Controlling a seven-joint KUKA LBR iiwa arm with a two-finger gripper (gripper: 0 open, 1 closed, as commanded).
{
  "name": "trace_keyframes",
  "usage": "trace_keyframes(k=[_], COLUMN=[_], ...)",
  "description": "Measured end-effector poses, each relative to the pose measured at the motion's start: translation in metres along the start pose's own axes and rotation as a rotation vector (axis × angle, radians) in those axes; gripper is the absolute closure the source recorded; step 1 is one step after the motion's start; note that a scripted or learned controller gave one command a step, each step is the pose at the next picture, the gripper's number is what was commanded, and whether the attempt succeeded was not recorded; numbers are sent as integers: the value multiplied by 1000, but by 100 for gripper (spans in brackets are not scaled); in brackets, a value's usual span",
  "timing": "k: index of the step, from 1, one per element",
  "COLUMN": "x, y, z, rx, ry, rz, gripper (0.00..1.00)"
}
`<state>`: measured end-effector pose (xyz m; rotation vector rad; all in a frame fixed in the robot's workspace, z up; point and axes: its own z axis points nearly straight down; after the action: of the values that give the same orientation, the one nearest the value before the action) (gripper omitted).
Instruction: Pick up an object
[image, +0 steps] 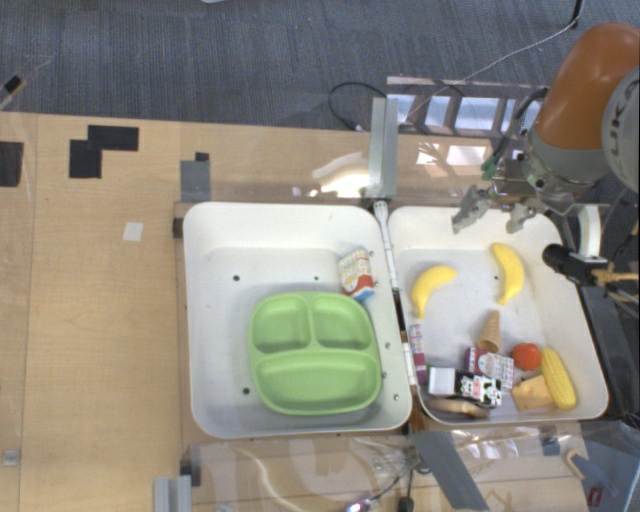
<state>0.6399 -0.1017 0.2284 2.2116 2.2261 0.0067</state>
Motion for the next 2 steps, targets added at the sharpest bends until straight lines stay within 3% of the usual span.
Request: trace_keyframes(k=[1, 2], x=[-86, -104], y=[-11, -4], z=[69, 139], rx=[1, -5], ry=[-2, -3], rz=[-154, -334], gripper=[0, 0])
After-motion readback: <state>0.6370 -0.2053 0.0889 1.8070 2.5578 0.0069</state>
